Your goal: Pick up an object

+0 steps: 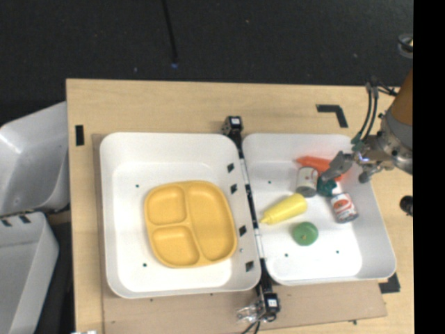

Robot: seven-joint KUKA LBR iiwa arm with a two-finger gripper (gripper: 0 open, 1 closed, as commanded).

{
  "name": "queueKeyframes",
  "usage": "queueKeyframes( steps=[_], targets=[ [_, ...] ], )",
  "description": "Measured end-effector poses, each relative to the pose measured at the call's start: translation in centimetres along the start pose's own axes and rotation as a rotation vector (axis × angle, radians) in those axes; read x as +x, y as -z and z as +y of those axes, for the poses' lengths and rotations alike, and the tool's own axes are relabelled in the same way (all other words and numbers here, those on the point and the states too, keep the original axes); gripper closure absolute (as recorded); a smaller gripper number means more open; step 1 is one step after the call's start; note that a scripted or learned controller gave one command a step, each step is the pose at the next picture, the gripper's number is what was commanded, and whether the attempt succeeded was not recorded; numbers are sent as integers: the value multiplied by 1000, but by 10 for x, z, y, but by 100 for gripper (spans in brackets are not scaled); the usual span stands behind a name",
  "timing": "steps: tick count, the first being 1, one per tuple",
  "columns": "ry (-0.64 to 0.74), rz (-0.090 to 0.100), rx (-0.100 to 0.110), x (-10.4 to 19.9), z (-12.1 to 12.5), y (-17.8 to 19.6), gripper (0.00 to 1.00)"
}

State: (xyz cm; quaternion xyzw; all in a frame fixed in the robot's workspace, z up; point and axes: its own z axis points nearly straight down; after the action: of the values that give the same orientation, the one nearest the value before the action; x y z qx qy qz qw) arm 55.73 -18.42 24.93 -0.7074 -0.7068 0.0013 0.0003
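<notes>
The right bin (361, 256) holds several small things. An orange piece (313, 163) lies at its back, with a small silver can (305, 181) just in front of it. A yellow bottle-like thing (284, 209) lies near the divider and a green round piece (304, 234) sits in front of it. A teal thing (327, 184) and a red-labelled can (343, 207) lie at the right. My gripper (338, 167) reaches in from the right, low over the bin, with its tip right at the teal thing. Whether it touches the teal thing is unclear.
The left bin (118, 256) carries a yellow divided plate (189, 223). A ridge with black clips (245, 207) separates the two bins. The wooden bench (174, 106) surrounds them, and a white casing (31, 165) stands at the far left.
</notes>
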Motion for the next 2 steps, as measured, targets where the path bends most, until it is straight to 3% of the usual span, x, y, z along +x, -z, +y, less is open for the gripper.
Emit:
queueKeyframes(
  steps=[2],
  targets=[
    [-2,1,3,6,-12,-108,0]
  ],
)
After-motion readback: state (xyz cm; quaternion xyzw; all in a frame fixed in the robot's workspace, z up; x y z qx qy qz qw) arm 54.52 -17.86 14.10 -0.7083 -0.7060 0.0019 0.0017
